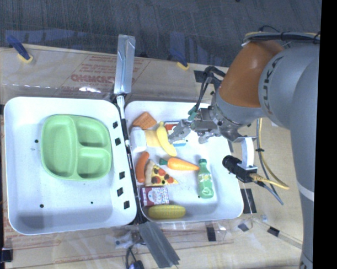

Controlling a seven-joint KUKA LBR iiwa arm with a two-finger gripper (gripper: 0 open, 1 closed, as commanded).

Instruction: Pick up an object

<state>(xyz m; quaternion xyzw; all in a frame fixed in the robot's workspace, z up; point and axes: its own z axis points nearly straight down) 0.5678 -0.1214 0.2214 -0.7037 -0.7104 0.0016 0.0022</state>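
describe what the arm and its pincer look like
The arm is bulky, rounded and grey, with a wide orange band above the wrist. Black cables loop beside that band. The pincer is a small grey metal assembly with green and blue spots near it.

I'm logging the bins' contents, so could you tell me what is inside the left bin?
The left bin holds a green divided plate, whose compartments look bare. Whatever lies beneath the plate is covered.

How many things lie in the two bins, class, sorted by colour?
Green: 2, divided plate, bottle
Yellow: 2, banana, corn cob
Orange: 3, carrot, wedge, sausage
Mixed colours: 2, pizza slice, dark red carton
Total: 9
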